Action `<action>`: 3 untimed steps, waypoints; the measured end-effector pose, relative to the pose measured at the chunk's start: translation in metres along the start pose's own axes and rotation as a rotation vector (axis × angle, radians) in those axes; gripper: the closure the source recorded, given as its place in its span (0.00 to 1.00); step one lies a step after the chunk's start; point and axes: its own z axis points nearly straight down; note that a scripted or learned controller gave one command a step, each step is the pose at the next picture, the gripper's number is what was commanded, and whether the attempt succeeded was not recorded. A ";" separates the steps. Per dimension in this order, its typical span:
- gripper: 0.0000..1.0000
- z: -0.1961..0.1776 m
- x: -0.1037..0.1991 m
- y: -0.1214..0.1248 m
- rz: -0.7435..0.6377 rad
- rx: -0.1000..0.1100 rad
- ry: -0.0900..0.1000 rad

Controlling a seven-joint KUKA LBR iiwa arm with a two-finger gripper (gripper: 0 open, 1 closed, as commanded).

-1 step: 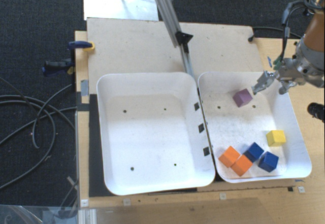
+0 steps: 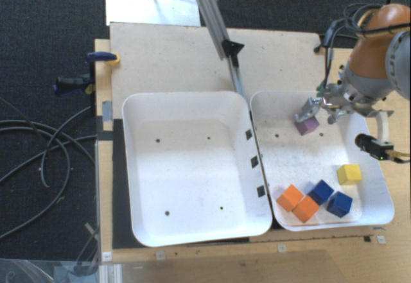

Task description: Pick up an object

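Camera view looks down at a slant on a pale desk (image 2: 167, 60) carrying two shallow white bins side by side. The left bin (image 2: 138, 115) sits in the middle of the frame; the right bin (image 2: 379, 201) sits at the lower right and holds all the blocks.

The grey arm with its orange band (image 2: 379, 41) comes in from the upper right edge of the frame. Its tool (image 2: 309, 115) hangs low over the upper part of the right bin, and a purple block (image 2: 307, 125) sits right at its tip. From here I cannot tell whether the block is pinched or merely lying just under the tip, and I cannot tell how the tool is set.

Well apart from the purple block, toward the lower right of the same bin, a yellow block (image 2: 349, 174) sits near the right wall. Below and left of it is a tight cluster: two orange blocks (image 2: 290, 197) (image 2: 306, 208) touching each other, and two blue blocks (image 2: 320, 191) (image 2: 340, 204) just beside them.

A slanted metal pole (image 2: 209, 2) crosses the upper middle of the frame down to the gap between the bins. A blue clamp (image 2: 80, 83) with a yellow tip grips the desk's left edge, and black cables (image 2: 38, 147) loop over the dark floor at the left.
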 end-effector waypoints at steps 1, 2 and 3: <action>0.00 0.072 -0.013 0.050 0.001 -0.001 -0.001; 0.00 0.069 -0.013 0.035 0.004 -0.003 -0.001; 1.00 0.057 -0.013 0.036 0.000 -0.008 -0.003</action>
